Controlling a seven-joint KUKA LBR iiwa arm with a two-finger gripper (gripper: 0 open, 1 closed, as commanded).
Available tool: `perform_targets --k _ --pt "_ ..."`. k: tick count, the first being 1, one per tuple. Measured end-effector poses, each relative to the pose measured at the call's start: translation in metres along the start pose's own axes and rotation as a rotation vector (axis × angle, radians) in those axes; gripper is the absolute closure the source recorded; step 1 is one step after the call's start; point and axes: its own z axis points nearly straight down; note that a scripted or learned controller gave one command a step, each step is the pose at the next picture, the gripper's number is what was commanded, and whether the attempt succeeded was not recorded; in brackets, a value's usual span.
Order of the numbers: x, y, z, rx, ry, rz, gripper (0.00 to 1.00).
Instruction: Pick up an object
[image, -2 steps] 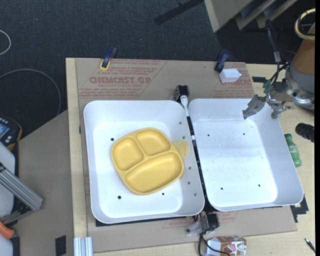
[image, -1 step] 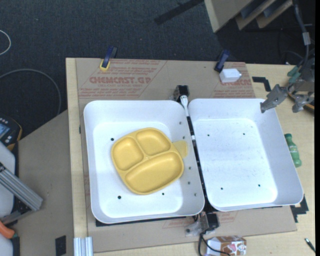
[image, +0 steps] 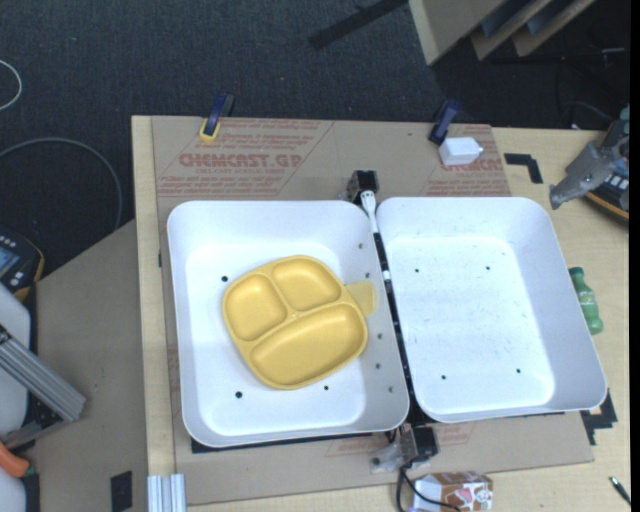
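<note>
End effector (image: 590, 175) sat past the right bin's (image: 575, 300) far corner, grip state unclear, approach pending; next move: reach the yellow divided plate (image: 293, 320) in the left bin (image: 190, 300).

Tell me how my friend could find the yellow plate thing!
Look at the two white bins side by side on the bench and pick the left bin. The yellow divided plate lies flat in its middle. It has three sections, two small and one big, and is the one brightly coloured thing inside either bin.
</note>
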Motion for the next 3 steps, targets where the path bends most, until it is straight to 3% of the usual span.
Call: perform_targets --k 1,2,3 --pt "0.027 -0.023 -0.065 0.004 0.001 0.001 0.0" --pt "0.025 -0.022 -0.071 0.008 -0.001 0.004 1.0" --pt "0.027 -0.025 0.054 0.03 0.003 0.007 1.0"
